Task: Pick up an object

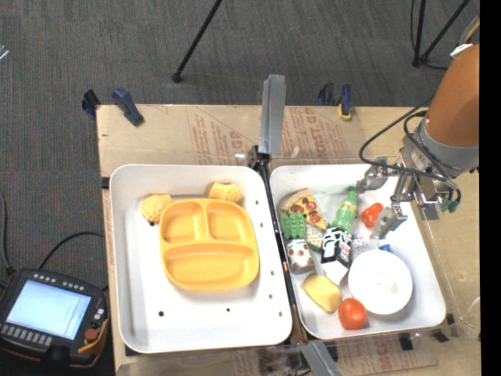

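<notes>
My gripper hangs over the upper right part of the right bin, at the end of the grey arm with its orange band. A small red-orange object sits between its two silver fingers, and the gripper is shut on it. Just left of it lie a green bottle and a toy pizza slice. Below are a black-and-white carton, a white bowl, a red tomato and a yellow wedge.
The left bin holds a yellow divided plate and two corn pieces. A grey post stands behind the seam between the bins. A green block and a round patterned cup lie by the right bin's left wall.
</notes>
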You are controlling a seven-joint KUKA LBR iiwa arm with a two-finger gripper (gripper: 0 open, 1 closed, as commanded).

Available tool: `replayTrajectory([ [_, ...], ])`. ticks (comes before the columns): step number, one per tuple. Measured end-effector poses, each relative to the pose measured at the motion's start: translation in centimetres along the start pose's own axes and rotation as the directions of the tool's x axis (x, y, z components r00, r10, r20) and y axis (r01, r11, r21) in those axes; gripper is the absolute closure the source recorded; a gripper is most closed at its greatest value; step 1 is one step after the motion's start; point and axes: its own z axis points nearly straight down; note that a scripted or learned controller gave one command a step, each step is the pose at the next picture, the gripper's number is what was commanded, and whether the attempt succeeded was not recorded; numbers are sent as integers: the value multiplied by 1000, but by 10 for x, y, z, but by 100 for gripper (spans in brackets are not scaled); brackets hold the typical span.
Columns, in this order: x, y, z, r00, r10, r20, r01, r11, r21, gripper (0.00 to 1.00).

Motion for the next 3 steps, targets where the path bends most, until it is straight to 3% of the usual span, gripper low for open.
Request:
replayTrajectory([
  [1,-11,-35,126,999,46,-15,-46,999,-4,0],
  [2,79,-63,167,994,-107,9,107,994,-2,0],
  [3,39,41,167,987,-160,12,160,987,4,0],
])
